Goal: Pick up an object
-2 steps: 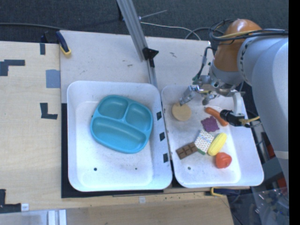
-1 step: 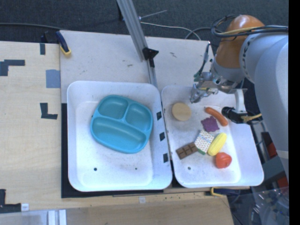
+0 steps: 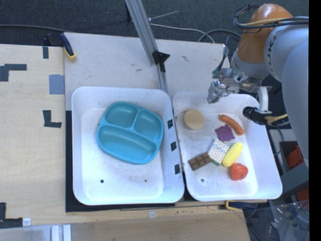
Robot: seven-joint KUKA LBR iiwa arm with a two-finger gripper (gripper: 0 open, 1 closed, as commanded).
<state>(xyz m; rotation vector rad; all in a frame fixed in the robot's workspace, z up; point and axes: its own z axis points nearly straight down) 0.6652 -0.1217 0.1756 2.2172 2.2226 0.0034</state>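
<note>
The right bin (image 3: pixel 261 182) holds several small food toys: a tan round cookie (image 3: pixel 194 119), an orange-red sausage (image 3: pixel 231 124), a purple piece (image 3: pixel 224 133), a white patterned block (image 3: pixel 217 151), a yellow corn cob (image 3: pixel 232 154), a brown chocolate bar (image 3: pixel 199 161) and a red tomato (image 3: pixel 238 171). My gripper (image 3: pixel 215 93) hangs over the bin's far edge, up and to the right of the cookie, with nothing seen between its fingers.
The left bin (image 3: pixel 83 149) carries a blue sectioned plate (image 3: pixel 131 132). A slanted metal rail (image 3: pixel 144 29) runs down to the gap between the bins. Cables (image 3: pixel 190 30) lie behind the bench. The arm (image 3: pixel 281 44) fills the upper right.
</note>
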